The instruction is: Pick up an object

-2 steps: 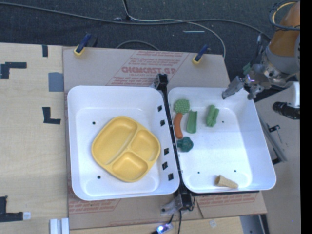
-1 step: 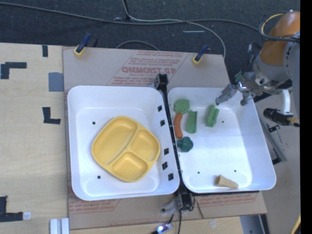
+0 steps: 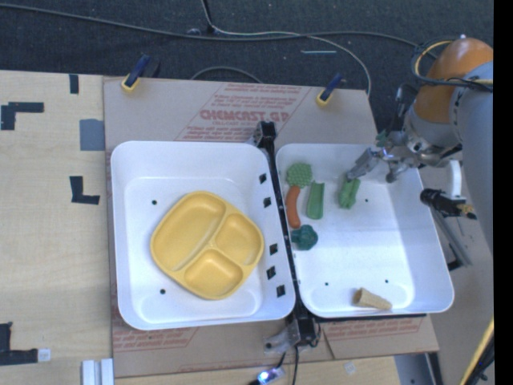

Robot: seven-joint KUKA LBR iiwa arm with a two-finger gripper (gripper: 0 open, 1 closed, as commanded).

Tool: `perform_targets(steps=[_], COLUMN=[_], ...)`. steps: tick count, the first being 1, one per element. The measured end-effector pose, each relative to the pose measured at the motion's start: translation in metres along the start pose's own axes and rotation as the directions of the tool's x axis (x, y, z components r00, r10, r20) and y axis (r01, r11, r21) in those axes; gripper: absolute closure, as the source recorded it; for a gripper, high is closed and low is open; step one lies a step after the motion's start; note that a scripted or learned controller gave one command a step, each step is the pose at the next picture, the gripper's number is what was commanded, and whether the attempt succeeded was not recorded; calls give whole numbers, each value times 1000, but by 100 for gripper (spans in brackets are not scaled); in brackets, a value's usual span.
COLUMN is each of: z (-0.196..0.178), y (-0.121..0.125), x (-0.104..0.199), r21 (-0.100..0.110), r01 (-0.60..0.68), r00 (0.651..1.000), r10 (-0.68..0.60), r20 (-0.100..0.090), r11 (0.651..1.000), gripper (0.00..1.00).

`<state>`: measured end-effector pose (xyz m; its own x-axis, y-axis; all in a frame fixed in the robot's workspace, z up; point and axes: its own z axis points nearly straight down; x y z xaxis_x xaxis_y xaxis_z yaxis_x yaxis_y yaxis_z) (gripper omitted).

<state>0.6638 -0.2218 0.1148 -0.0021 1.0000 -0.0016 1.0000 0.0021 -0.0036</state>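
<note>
Green toy pieces cluster at 10 o'clock of right bin (image 3: pixel 417 239), loose, scattered for picking. Gripper (image 3: pixel 358 169) reaches in from 2 o'clock, tips just above short green piece (image 3: pixel 349 192), likely target. Fingers (image 3: pixel 353 171) look slightly parted; nothing seen between them, no hold yet. Longer green piece (image 3: pixel 315 200) near, at 9 o'clock of target; orange sausage (image 3: pixel 293 205), leafy green piece (image 3: pixel 300 173), dark green lump (image 3: pixel 304 237) by divider. Tan block (image 3: pixel 373 298) at 6 o'clock, well apart. Yellow divided plate (image 3: pixel 208 244) in left bin (image 3: pixel 132 231). Bin rim close behind gripper: little room.
</note>
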Motion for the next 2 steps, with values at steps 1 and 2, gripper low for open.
perform_targets(steps=[1, 2], z=[31, 18], y=[0, 2], x=[1, 0], r21=[-2, -8], r01=[1, 2], r00=[1000, 1000], r10=[-1, -2], r20=[0, 5], r11=[1000, 1000], gripper=[0, 100])
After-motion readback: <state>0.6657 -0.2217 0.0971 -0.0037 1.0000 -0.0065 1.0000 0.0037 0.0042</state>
